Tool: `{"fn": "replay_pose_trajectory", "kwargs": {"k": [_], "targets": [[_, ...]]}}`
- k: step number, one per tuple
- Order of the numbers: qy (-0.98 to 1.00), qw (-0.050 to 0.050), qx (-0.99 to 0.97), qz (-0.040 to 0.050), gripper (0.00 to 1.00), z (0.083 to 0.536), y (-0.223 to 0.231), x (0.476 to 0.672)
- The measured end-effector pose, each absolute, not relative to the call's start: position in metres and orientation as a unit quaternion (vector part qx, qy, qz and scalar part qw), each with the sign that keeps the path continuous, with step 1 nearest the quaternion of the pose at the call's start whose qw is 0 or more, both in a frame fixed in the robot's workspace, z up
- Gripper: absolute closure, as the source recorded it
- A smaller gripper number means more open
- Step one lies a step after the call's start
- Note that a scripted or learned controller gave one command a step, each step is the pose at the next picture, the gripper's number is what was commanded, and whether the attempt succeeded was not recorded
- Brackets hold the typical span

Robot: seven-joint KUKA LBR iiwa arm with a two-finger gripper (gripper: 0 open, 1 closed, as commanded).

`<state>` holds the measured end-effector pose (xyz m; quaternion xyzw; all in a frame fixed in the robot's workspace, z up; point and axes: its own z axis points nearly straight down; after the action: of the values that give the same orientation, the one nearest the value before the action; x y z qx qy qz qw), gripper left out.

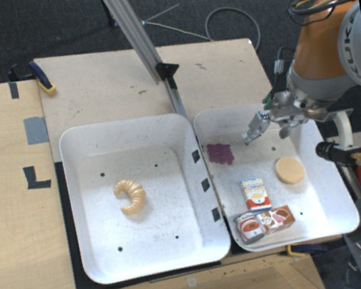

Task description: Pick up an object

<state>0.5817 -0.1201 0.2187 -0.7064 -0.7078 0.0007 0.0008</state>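
My gripper [269, 129] hangs over the back of the right bin [330, 218], open, with nothing between its fingers. A purple piece [220, 153] lies to its left on the bin floor. A round tan bun [290, 171] lies just in front of the gripper. Nearer the front are a small orange and white carton [255, 194] and a red and white packet [265, 223]. A croissant [132, 196] lies alone in the left bin [96, 257].
A grey metal pole [142, 40] slants down from the top to the ridge between the bins. The arm's orange band [324, 41] stands above the right bin's back right corner. A yellow and blue clamp [42, 78] sits at the bench's back left.
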Motion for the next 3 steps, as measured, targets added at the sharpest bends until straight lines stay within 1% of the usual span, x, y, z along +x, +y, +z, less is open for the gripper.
{"fn": "replay_pose_trajectory", "kwargs": {"k": [1, 2, 3], "targets": [[-0.708, 0.001, -0.706, 0.0006, 0.0, 0.219, -0.12, 0.582], [-0.707, 0.003, -0.707, 0.0029, 0.0, 0.155, -0.123, 0.581], [-0.708, 0.003, -0.707, 0.0023, 0.0, 0.11, -0.118, 0.579]]}}
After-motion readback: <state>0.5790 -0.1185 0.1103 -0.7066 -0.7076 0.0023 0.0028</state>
